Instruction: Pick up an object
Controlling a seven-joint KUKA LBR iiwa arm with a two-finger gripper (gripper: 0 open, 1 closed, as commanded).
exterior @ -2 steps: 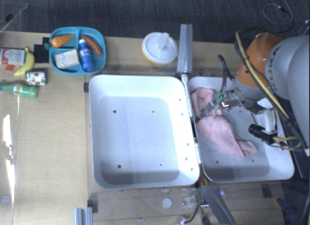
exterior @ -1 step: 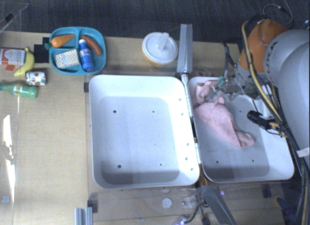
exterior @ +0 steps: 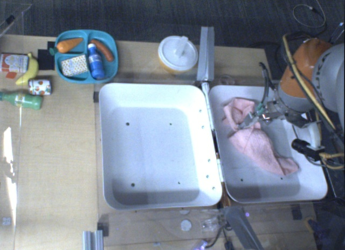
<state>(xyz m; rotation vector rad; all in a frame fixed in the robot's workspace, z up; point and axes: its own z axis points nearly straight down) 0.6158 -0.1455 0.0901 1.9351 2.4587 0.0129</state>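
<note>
End effector: the end effector (exterior: 252, 117) is low in the right bin (exterior: 307, 189), fingers spread apart over the cloth.
Cloth: a pink cloth (exterior: 259, 145) lies crumpled on the bin floor.
Progress: seemingly nothing gripped or lifted yet.

A crumpled pink cloth (exterior: 257, 141) lies spread diagonally in the right bin (exterior: 310, 189).
</note>
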